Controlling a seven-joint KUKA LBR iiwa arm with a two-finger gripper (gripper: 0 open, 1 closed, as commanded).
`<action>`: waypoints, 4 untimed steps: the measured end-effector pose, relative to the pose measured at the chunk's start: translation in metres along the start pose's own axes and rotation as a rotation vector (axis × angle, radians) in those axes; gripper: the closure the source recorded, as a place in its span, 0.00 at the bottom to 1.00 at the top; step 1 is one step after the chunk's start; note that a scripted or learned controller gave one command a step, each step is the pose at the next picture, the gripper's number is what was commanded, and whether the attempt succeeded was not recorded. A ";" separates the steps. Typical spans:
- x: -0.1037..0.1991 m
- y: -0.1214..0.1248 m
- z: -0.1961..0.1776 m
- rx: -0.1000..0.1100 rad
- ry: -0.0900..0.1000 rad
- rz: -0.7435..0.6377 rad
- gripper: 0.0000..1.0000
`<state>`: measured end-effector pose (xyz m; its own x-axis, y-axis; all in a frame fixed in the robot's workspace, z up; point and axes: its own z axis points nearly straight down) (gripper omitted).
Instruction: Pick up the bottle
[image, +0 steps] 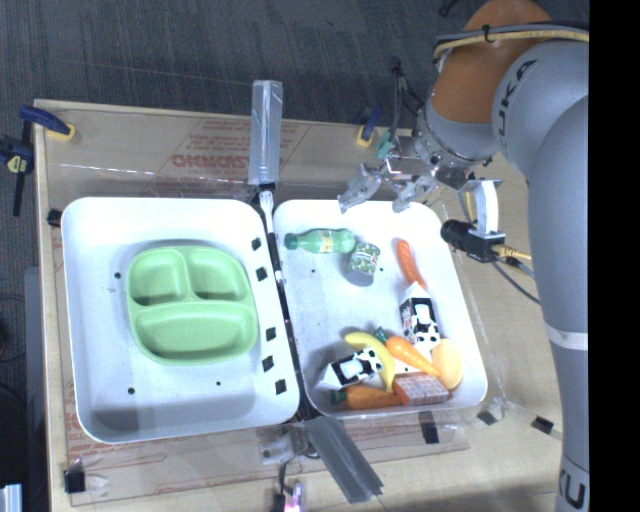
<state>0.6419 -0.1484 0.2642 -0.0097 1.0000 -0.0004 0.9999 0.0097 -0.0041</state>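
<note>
Bottle (320, 240), a slim green plastic one lying on its side at the far end of the smooth right bin (465, 300), sits below and left of the gripper (378, 195), whose metal fingers seem spread and empty over the rim, their tips blurred.

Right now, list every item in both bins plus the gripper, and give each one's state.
gripper: open, holding nothing, over the right bin's far rim
bottle: lying on its side, not grasped
green tray: flat in the left bin, compartments up
small can: tipped, beside the bottle
carrot: lying flat, apart from the pile
cow-print carton: lying down
banana: resting in the near pile
</note>
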 end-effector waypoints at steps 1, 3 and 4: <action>0.028 -0.010 0.158 -0.003 -0.001 -0.128 0.00; 0.017 0.007 0.169 0.033 0.003 -0.206 1.00; 0.017 0.008 0.159 0.033 0.003 -0.210 1.00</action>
<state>0.6487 -0.1318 0.1054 -0.2174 0.9761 0.0065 0.9754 0.2174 -0.0367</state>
